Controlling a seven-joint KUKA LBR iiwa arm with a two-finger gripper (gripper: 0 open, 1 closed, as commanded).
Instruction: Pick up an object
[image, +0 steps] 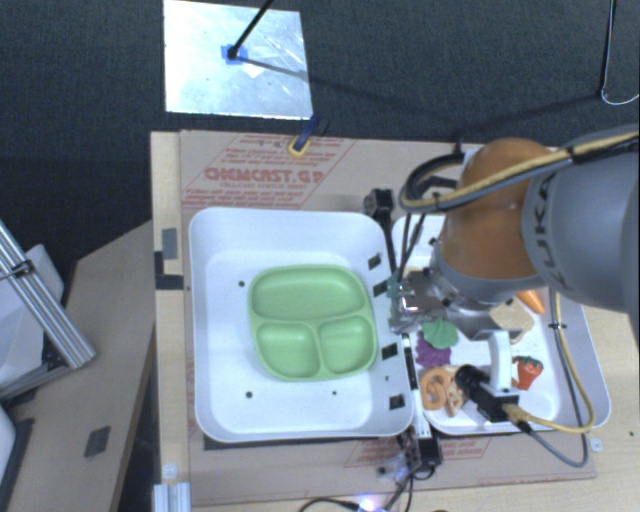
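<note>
The right bin (592, 385) holds toy foods: a purple grape bunch (433, 353) with a green leaf (438, 332), a brown pretzel (438, 388), a red strawberry (528, 371) and an orange carrot (533, 299) that the arm partly covers. My gripper (418, 308) hangs low over the bin's left side, just above and left of the grapes. The wrist body hides its tip. I see nothing held in it.
The left bin (215, 300) holds a green divided plate (308, 322) at its middle. The arm's grey and orange body (500, 225) covers the back of the right bin. A narrow wall separates the bins right beside the gripper.
</note>
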